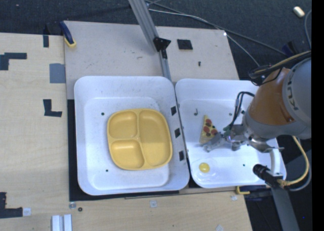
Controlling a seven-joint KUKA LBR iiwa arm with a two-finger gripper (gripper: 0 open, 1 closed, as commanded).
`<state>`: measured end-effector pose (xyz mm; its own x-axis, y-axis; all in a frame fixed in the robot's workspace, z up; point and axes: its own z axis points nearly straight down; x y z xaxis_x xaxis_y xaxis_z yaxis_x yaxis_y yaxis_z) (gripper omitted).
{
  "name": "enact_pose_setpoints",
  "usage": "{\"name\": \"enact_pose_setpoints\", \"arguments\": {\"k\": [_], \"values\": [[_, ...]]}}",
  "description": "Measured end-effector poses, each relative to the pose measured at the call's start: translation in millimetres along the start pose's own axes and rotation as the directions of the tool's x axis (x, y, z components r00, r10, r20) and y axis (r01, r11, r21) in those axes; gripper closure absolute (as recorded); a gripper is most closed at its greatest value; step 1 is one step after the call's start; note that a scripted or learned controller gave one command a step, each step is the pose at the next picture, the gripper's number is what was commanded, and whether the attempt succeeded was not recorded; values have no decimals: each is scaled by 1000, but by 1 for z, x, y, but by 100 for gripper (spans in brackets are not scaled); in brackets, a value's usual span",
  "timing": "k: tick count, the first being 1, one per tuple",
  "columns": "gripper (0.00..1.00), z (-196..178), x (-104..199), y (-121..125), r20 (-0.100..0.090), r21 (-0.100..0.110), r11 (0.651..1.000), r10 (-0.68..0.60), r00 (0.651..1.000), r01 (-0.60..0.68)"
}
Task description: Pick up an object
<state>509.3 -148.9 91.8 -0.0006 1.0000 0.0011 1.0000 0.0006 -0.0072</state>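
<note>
— My claw (211, 143) sits low in the right bin (243, 174), touching the pizza slice (206, 129); its spread I can't tell.
— How will it handle?
— Light, stiff, probably slick. I'd pinch across the crust.

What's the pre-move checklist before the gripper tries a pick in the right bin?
1. Target in reach: the triangular pizza-slice toy lies in the right white bin, beside the gripper: ok.
2. Toy between the fingers: cannot tell.
3. Small round yellow piece lies apart from the toy, nearer the bin's front wall: ok.
4. Yellow divided plastic plate sits in the left white bin, out of the way: ok.
5. Black cable loops near the wrist, snag risk: cannot tell.
</note>
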Motion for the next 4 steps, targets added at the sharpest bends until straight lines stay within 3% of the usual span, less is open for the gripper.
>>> {"name": "enact_pose_setpoints", "arguments": {"k": [1, 2, 4], "values": [[0, 4, -1, 1, 3, -10, 1000, 0, 1000, 0], [100, -6, -1, 2, 6, -14, 1000, 0, 1000, 0], [100, -119, 4, 8, 2, -11, 1000, -2, 1000, 2]]}}
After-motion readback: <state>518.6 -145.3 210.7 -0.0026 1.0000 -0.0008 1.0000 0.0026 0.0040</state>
